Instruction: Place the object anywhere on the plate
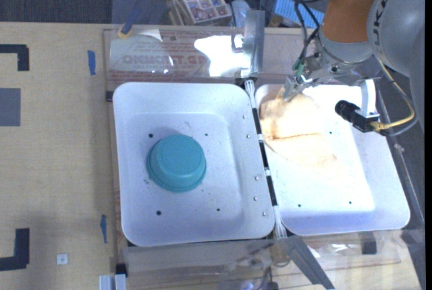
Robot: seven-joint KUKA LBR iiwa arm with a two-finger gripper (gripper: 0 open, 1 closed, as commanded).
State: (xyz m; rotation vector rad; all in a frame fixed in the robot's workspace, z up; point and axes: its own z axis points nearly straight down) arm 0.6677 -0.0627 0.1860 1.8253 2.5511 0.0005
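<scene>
Both white bins (pixel 128 147) look like smooth, slightly glossy plastic. The teal plate (pixel 177 162) at centre left looks matt plastic. The bench (pixel 54 147) on the left is pale wood.
</scene>
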